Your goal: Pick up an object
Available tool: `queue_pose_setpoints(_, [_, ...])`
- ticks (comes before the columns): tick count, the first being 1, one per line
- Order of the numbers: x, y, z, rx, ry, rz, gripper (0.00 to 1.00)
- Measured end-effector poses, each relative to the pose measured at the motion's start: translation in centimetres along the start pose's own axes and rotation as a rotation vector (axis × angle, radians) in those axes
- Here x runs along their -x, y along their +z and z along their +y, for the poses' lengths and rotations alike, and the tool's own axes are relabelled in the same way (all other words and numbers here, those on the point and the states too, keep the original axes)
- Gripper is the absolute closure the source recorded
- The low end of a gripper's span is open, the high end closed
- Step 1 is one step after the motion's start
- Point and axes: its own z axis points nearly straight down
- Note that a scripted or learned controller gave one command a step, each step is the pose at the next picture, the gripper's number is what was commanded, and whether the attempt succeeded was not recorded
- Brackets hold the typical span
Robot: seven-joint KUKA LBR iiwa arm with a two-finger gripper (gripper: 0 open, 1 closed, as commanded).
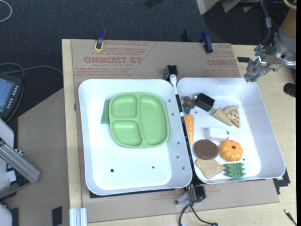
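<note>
Gripper (254,74): poised above the right bin's (263,105) far corner, carrying nothing; whether it is wide or narrow you cannot tell. Candidates, all in that bin: pumpkin (231,150), carrot (188,127), black block (204,101). You do best choosing the pumpkin: rounded, apart from the wall. Descend centred over it.

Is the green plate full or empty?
Empty. The green divided plate in the left bin shows three bare compartments; the toy food lies in the right bin.

Pincer (254,73) hovers at the right bin's (263,108) far corner, toy foods inside, green tray (139,119) left
</note>
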Motion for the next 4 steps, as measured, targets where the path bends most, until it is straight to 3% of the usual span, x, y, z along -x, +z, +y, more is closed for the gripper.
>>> queue_pose_setpoints(2, [-10.8,1.3,-3.6,-0.009,-0.003,0.004,1.00])
queue_pose_setpoints(3, [-16.8,0.9,-4.1,-0.008,-0.005,0.005,1.00])
queue_pose_setpoints(4, [-17.4,1.2,-5.2,-0.009,-0.001,0.003,1.00])
